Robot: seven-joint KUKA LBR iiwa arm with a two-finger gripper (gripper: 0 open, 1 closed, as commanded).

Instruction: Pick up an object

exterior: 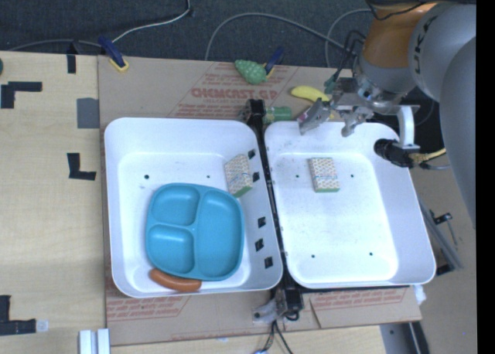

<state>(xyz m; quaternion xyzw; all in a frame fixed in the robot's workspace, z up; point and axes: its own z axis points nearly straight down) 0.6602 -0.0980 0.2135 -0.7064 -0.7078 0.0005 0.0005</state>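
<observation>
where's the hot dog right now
The hot dog lies in the left bin, at its near edge, touching the blue divided plate.

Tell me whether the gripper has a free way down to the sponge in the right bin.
Probably yes. The gripper hangs over the right bin's far edge, open, and the sponge lies alone on the bin floor just nearer the camera, with nothing between them.

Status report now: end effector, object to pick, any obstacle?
End effector open, holding nothing, above far edge of right bin. Nearest object: sponge block, flat in that bin, untouched. Nothing between them.
</observation>
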